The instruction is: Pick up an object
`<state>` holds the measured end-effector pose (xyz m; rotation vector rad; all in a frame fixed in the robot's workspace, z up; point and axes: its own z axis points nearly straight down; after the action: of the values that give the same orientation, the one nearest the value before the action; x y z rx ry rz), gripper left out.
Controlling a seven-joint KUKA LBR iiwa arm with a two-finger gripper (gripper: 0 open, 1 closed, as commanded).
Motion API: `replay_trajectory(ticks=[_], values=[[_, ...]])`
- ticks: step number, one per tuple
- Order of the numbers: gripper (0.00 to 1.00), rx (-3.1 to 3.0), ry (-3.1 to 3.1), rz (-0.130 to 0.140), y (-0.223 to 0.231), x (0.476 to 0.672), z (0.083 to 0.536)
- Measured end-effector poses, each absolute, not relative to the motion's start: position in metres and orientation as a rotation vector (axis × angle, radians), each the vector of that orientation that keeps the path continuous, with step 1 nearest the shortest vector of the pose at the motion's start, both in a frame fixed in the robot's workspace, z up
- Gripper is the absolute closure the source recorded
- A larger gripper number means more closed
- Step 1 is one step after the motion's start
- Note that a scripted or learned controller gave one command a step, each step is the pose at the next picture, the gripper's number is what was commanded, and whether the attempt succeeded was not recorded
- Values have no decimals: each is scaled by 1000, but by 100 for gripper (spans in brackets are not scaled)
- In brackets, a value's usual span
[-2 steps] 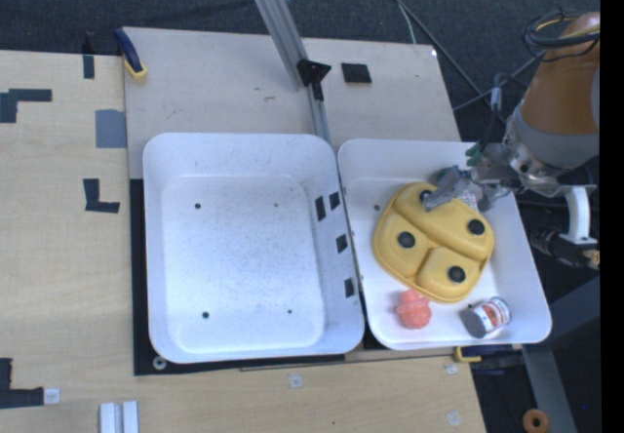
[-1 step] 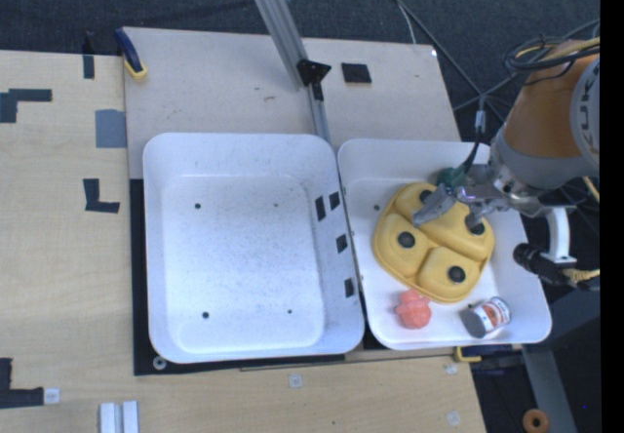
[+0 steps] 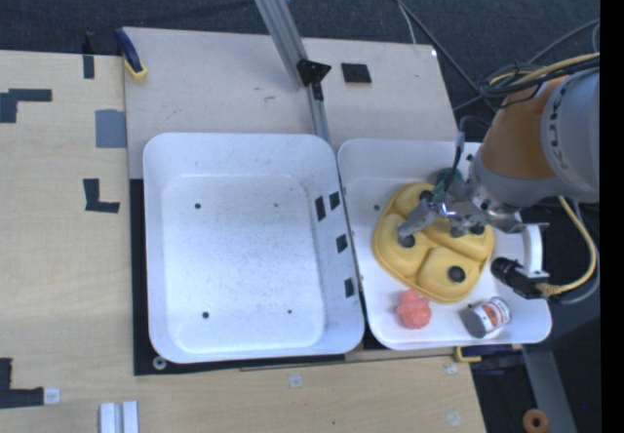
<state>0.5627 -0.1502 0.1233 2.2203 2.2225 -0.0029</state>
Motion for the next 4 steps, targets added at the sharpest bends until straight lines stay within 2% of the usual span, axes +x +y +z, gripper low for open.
replay_trajectory(ticks=[1,2,3,4], values=[[100,2219,2225,3,-149,564,137],[100,2218,2222,1,-149,568,199],[100,2220,2223,0,-148,569,204],[100,2217,2228,-1,-94,575,196]])
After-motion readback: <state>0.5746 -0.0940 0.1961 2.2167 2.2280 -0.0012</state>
